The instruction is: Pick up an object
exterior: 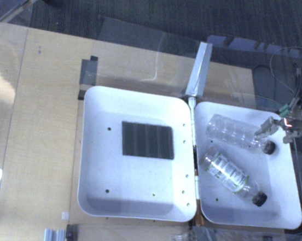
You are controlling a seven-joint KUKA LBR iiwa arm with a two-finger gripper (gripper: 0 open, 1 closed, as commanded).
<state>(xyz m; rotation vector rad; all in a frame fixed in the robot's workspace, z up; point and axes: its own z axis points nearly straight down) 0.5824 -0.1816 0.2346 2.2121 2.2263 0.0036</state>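
Two clear plastic bottles with black caps lie in the right bin (287,218). The upper bottle (231,131) lies almost level, its cap (269,147) pointing right. The lower bottle (228,173) slants down to the right and bears a green-printed label. My gripper (277,133) hangs over the bin's upper right part, just above the upper bottle's cap end. Its fingers stand apart, and nothing shows between them. A dark grey ribbed rectangular pad (147,140) lies flat in the left bin (92,192).
The two bins meet at a central divider (193,150), with a metal bar (198,68) rising behind it. Cables (295,70) run behind the right bin by the arm. Wooden bench top (32,140) stretches to the left.
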